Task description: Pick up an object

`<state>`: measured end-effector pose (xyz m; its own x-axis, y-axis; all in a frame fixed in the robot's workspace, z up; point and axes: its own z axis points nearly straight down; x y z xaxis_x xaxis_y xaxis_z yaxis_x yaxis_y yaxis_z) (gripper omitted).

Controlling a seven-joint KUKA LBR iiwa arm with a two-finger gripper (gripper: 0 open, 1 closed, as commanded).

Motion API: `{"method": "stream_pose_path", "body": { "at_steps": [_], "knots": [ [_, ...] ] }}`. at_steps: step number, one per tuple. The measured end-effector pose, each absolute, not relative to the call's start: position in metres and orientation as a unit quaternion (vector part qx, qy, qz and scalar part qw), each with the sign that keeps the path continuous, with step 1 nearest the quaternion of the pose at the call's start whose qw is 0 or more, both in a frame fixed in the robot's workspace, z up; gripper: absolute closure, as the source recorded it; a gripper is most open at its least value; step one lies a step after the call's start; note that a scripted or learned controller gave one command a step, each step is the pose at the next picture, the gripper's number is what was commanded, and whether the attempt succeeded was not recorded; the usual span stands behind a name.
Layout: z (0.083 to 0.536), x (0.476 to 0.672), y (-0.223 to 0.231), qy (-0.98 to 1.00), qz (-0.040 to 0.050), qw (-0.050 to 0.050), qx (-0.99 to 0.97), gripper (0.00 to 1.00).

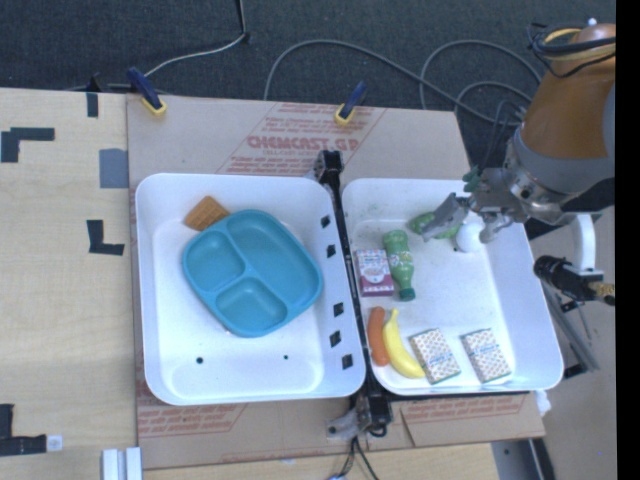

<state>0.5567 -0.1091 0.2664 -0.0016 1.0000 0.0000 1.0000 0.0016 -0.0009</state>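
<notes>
Camera view: approach step. Open, empty tool (462,221) hovers over the right white bin (535,298); the green plastic bottle (399,261) lies just beside and below-left, requiring descent and closure.

We see the tool (462,220) hanging over the upper part of the right bin (535,298), its grey fingers spread apart with nothing between them. Below it lie a green bottle (400,262), a small red-and-white box (373,271), a banana (400,348), a carrot (377,334) and two patterned packets (460,354). The left bin (160,298) holds a blue divided plate (251,271) and a cracker (206,212).
</notes>
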Motion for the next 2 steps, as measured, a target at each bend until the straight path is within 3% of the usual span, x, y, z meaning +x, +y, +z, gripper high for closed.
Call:
{"method": "stream_pose_path", "body": {
  "at_steps": [1, 2],
  "knots": [
    [0.098, 0.575, -0.112, -0.707, -0.0026, -0.003, -0.707, 0.00],
    [0.090, 0.668, -0.117, -0.707, -0.0013, -0.002, -0.707, 0.00]
  ]
}}
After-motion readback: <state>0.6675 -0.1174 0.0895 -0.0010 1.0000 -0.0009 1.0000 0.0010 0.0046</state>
